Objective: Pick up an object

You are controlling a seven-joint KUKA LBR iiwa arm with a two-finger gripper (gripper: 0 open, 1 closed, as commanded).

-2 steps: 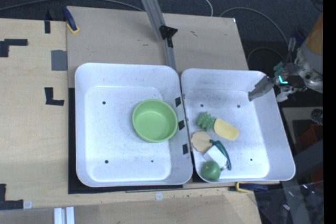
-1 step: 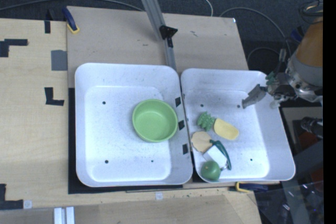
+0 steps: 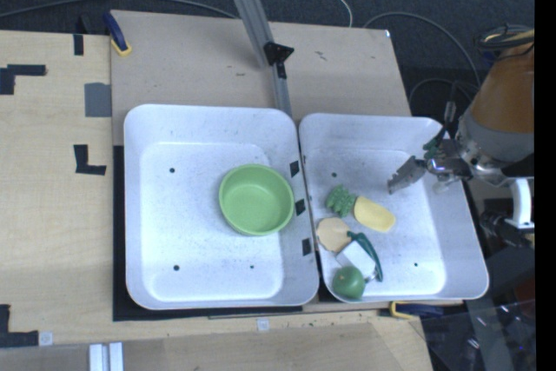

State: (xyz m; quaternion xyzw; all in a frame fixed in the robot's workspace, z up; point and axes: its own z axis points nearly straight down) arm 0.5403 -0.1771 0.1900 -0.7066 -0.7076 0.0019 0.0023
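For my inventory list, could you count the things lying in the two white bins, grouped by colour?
Green: 3, namely the bowl in the left bin, then the small leafy piece and the ball in the right bin
Yellow: 1, the oblong piece
Tan: 1, the round piece
White with green handle: 1, the tool
Total: 6

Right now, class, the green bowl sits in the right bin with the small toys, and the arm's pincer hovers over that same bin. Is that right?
Not quite. The green bowl sits alone in the left bin, not with the small toys. The camera view shows it. The rest stands: the toys lie in the right bin, and the pincer hovers over that bin.
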